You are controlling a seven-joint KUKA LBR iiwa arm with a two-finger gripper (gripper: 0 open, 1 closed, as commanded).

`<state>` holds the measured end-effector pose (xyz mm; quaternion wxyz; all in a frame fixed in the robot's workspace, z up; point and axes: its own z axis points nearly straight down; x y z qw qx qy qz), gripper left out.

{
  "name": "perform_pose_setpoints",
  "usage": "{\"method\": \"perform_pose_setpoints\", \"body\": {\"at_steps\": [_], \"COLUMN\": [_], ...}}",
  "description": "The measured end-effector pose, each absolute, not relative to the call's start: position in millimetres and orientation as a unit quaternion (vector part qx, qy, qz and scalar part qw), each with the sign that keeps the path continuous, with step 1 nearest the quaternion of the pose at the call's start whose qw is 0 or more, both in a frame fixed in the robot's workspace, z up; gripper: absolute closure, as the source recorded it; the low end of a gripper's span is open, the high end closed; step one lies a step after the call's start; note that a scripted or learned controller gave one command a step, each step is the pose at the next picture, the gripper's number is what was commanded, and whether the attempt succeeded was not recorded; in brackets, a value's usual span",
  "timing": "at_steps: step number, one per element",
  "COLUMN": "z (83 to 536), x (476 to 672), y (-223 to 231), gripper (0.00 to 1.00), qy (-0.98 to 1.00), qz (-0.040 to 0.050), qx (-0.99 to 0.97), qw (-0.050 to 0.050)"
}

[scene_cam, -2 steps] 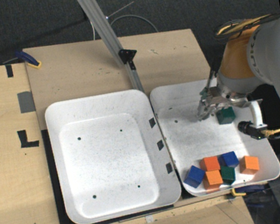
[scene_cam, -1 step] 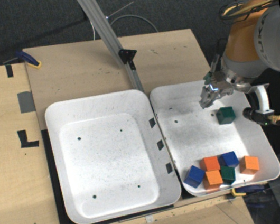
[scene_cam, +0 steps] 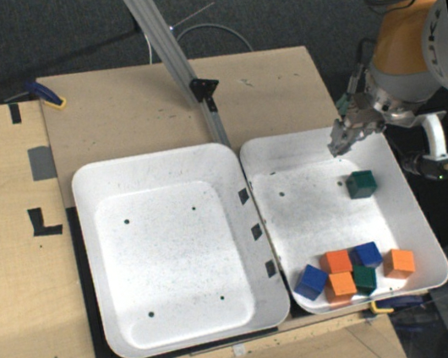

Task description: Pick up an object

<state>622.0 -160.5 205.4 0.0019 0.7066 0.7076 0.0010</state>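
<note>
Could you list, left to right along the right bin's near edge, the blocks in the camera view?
Blue block → orange block → dark green block → orange block at the far right.

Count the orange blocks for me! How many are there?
3, all low in the right bin: one orange block in the cluster, another just below it, and a third alone at the right. More could hide underneath.
</note>
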Motion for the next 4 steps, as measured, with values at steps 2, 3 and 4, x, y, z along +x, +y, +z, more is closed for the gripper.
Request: {"method": "perform_pose_setpoints", "body": {"at_steps": [2, 3, 4], "z": [238.8, 243.0, 228.9], "x": [620.0, 619.9, 618.7], "y": [-98.2, -54.9, -3.1], "gripper": [1.00, 1.00, 1.00], "qy": [0.709, 0.708, 0.709], "qz": [-0.0001, -0.0003, -0.0006], "qx": [0.705, 0.706, 0.705], "qw": [-0.001, -0.001, -0.002]}}
